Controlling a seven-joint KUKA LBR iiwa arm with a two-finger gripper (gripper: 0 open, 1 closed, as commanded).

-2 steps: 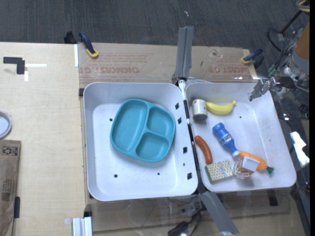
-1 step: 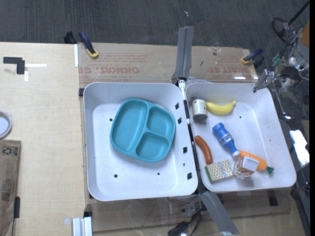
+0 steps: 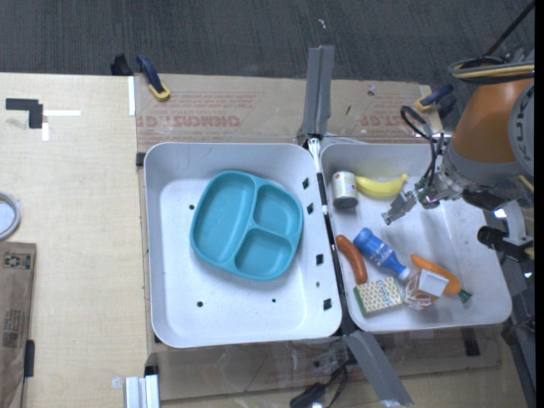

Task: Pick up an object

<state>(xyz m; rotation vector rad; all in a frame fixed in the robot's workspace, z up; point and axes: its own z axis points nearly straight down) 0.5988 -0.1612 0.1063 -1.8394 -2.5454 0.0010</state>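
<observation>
While left bin [image 3: 161, 253] holds plate [image 3: 246, 224], right bin [image 3: 476, 308] holds banana [image 3: 380, 184]

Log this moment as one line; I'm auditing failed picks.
gripper: above right bin, beside banana, nothing seen held | left bin: blue plate | pick: not yet done
</observation>
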